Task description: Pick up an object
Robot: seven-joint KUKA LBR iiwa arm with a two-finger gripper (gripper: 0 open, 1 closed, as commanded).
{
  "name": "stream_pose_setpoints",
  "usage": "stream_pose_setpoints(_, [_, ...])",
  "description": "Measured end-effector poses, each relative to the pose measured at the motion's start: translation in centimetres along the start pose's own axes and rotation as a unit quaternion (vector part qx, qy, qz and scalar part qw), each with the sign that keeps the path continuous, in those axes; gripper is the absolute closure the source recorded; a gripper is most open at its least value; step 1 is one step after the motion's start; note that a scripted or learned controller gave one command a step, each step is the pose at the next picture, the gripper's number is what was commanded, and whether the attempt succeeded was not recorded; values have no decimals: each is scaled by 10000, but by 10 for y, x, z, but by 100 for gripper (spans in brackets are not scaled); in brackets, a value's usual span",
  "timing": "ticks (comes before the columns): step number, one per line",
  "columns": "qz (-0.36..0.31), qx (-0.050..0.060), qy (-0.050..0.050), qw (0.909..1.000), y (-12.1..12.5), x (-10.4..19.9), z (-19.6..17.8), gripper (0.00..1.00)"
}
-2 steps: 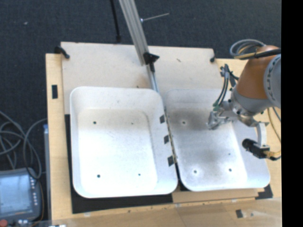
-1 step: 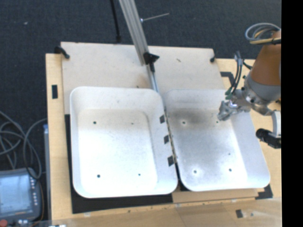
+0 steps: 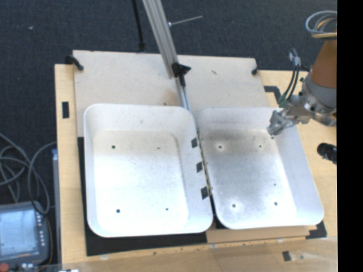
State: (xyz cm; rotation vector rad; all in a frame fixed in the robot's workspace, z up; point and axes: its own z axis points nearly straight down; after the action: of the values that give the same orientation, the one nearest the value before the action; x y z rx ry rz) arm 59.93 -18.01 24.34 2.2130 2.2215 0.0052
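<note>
My gripper [image 3: 274, 127] hangs over the far right rim of the right bin [image 3: 295, 169], pointing down and to the left. The grey wrist and the orange band [image 3: 324, 67] rise behind it at the view's right edge. The right bin's floor shows grey scuffing and a few small dark dots. The left bin [image 3: 96, 152] lies beside it, with a white floor that is lightly speckled and also dotted. I see nothing between the gripper and the bin floor.
A slanted aluminium pole [image 3: 164, 38] runs from the top of the view down to the seam between the bins. Black clips [image 3: 201, 166] sit along that seam. Cables and a small screen [image 3: 20, 237] lie off the bench at the lower left.
</note>
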Motion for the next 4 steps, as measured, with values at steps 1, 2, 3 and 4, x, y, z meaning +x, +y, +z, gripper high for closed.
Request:
stream_pose_setpoints(1, [0, 1, 0, 10000, 1, -1, -42, 100])
stream_pose_setpoints(2, [-9, 21, 0, 10000, 22, 47, -31, 100])
stream_pose_setpoints(3, [-6, 34, 6, 10000, 25, 96, -16, 100])
stream_pose_setpoints(4, [-13, 37, 9, 10000, 33, 155, -6, 100])
